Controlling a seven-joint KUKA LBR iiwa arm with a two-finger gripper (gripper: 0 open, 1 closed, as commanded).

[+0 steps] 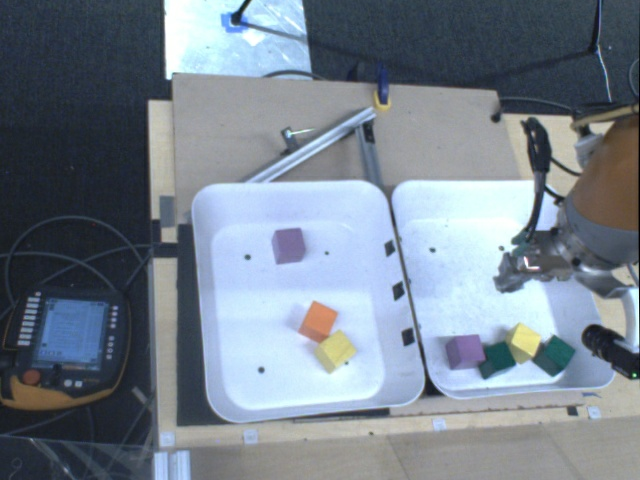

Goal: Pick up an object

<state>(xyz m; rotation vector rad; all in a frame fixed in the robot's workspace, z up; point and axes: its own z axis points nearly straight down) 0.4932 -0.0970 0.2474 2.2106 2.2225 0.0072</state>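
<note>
My gripper [517, 270] hangs over the right bin [440, 208], above its middle right part, with nothing visible between its fingers. Below it, along the bin's front wall, lie a purple cube [464, 350], a dark green cube [496, 358], a yellow cube [523, 341] and another green cube [555, 353]. The left bin [230, 218] holds a purple cube [289, 245] near the back, and an orange cube [319, 319] touching a yellow cube [336, 350] toward the front.
The arm's grey and orange body [610, 198] enters from the right over the right bin's edge. A metal bar [310, 146] lies on the cardboard behind the bins. A teach pendant [62, 338] with cables sits on the floor at left.
</note>
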